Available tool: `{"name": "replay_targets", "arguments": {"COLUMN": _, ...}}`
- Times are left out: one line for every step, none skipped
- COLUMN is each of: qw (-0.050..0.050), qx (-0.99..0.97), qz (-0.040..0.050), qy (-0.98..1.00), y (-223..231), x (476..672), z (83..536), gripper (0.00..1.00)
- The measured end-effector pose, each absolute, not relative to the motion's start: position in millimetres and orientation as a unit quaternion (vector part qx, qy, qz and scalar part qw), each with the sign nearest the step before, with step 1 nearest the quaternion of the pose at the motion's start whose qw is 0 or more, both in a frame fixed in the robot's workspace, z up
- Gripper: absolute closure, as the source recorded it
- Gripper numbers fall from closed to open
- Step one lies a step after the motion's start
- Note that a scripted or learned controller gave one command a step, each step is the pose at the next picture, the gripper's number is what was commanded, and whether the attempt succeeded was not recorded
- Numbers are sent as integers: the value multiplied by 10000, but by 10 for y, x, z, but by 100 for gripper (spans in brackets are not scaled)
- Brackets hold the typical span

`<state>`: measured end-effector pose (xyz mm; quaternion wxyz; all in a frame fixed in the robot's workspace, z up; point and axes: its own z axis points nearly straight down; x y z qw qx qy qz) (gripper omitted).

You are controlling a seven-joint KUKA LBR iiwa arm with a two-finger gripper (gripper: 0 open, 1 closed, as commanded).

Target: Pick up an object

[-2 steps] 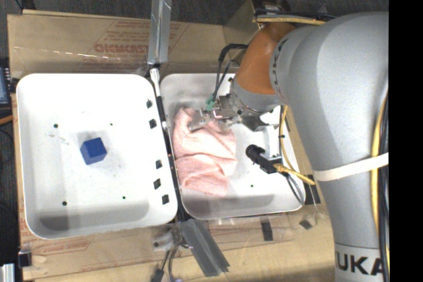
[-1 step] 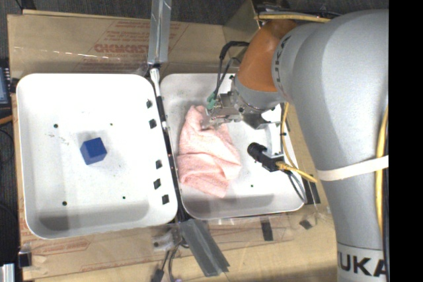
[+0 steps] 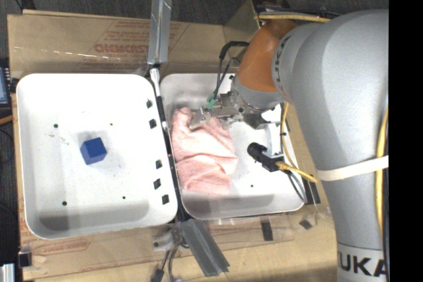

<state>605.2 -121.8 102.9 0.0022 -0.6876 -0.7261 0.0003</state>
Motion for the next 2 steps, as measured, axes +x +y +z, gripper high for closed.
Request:
{"name": "replay_targets", "arguments": {"qw": 9, "qx": -6816, "qz": -2, "qy": -7317, "y": -1460, "x": 5961, "z": 932, "gripper": 0}}
{"name": "replay_targets", "arguments": {"qw": 22, "qx": -6790, "qz": 0, "qy": -7342, "y": -1440, "x": 5966, "z": 1033, "gripper": 100}}
